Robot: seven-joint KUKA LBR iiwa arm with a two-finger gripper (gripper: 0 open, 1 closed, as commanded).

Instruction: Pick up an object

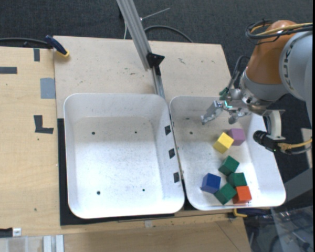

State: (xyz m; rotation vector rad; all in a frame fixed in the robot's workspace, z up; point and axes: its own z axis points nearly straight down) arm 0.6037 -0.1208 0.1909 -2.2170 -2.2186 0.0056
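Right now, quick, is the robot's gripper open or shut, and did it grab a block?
Gripper: open, holding nothing, above the right white bin; the yellow cube and purple cube lie just below it in the bin.

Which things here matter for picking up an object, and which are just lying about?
For the job:
two-finger gripper
right white bin
yellow cube
purple cube
blue cube
three green cubes
orange cube

Lying about:
left white bin
blue and yellow clamp
grey tape patches
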